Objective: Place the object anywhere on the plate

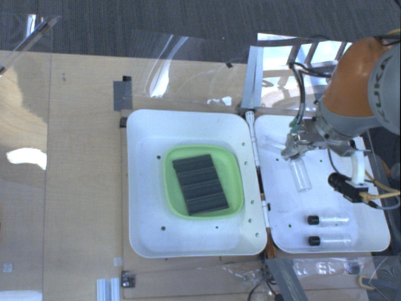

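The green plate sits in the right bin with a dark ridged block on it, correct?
Not quite. The camera view shows the green plate in the left bin, not the right one. The dark ridged block does lie on it.

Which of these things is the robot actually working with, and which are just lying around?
Part of the job:
- green plate
- dark ridged block lying on the plate
- gripper

Just lying about:
- clear tube below the gripper
- two black-capped tubes
- white bins
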Action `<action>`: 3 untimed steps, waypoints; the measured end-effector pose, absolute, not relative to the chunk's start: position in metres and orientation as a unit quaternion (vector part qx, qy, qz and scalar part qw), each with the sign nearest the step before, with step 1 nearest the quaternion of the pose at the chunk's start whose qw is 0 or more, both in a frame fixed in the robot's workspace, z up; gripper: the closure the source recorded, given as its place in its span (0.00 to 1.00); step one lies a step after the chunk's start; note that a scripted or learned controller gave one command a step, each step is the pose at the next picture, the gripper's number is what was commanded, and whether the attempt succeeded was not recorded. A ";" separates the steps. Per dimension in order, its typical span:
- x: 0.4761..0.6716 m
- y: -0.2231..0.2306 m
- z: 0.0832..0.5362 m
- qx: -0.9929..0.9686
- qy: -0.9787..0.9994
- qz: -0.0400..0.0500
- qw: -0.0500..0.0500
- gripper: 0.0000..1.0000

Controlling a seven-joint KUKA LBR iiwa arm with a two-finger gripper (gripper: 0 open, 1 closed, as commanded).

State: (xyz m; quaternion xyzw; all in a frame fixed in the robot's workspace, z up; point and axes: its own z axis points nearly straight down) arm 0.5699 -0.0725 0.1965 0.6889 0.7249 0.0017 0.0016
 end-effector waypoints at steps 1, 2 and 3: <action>0.550 0.025 0.196 0.652 0.758 0.002 0.001 1.00; 0.550 0.024 0.196 0.652 0.758 0.002 0.001 0.00; 0.566 0.064 0.185 0.650 0.760 0.002 0.001 0.00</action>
